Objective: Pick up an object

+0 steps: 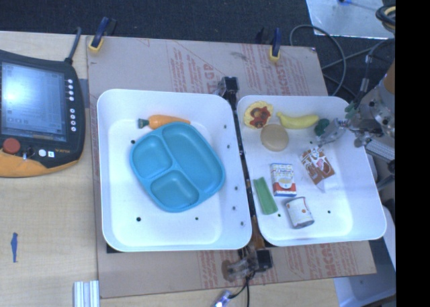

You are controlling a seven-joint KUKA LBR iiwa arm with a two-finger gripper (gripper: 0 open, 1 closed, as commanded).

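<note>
My arm enters at the right edge and is cut off there, so only its wrist end and the gripper [334, 131] are seen; the metal parts blur together, and I cannot tell how far the gripper is open or whether anything lies in it. The gripper reaches leftward at a low slant over the upper right part of the right bin [363, 228], its tip just beside a small dark green object [323, 125] whose form is too small to make out. The right bin holds, along its far side, a round piece with red and yellow markings [258, 114], a yellow banana [297, 121] and a pale beige disc [274, 138] just below them. Nearer the middle lie a brown and white packet [317, 166], tilted, a small white and orange carton [283, 179], a green bar [265, 196] and a grey can [299, 212] on its side. The left bin [121, 225] holds a blue divided plate [177, 166] with three compartments, lying at an angle; an orange carrot [168, 121] lies just beyond its far rim, partly hidden by it. Both bins rest side by side on the worktop [47, 232], on a brown board [201, 64]. A control tablet [37, 114] lies to the left, its screen washed out by glare.
</note>
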